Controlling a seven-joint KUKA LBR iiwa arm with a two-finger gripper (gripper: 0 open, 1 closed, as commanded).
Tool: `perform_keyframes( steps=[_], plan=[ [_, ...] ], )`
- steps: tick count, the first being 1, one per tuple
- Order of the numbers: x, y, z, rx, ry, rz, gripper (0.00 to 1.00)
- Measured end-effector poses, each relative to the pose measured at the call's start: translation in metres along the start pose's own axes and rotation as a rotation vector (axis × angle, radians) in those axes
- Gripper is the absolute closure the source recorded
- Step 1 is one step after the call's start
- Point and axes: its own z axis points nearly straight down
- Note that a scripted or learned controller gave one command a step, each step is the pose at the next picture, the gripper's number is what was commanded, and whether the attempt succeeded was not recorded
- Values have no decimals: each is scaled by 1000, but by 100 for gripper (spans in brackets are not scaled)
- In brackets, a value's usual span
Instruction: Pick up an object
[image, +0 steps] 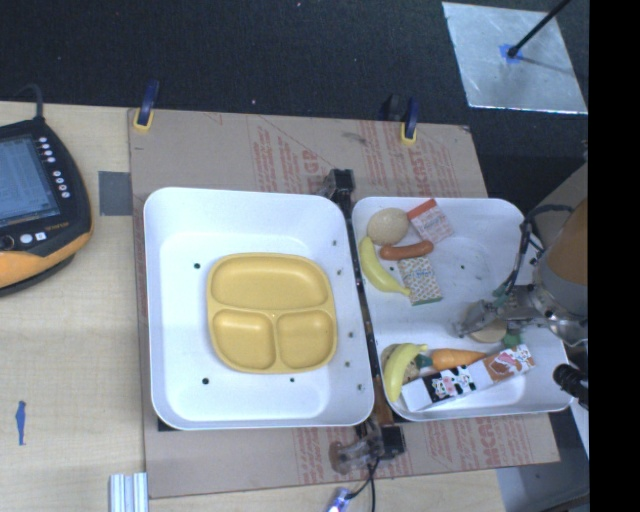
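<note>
The right bin (470, 260) holds a beige egg-shaped item (388, 224), a red sausage (406, 250), a yellow banana (377, 270), a small printed packet (421, 280) and an orange-white packet (429, 219). Near its front lie a second banana (397, 366), an orange carrot (458, 357) and a milk carton with a cow pattern (467, 379). My gripper (480, 322) hangs low over the bin's right half, just above the carrot and carton. Nothing shows between its fingers.
The left bin (180, 300) carries a yellow divided tray (271, 310). A teach pendant (35, 205) rests on the bench at far left. Clamps (409, 118) hold the cardboard underlay at the back. The arm's body (565, 260) covers the right bin's right rim.
</note>
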Motion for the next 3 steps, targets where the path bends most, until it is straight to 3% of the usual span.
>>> perform_keyframes(
  steps=[1,2,3],
  plan=[
    [-2,0,-10,2,-3,-3,100],
    [89,82,-21,-1,-3,-1,100],
    [159,125,-101,-3,-2,2,100]
  ],
)
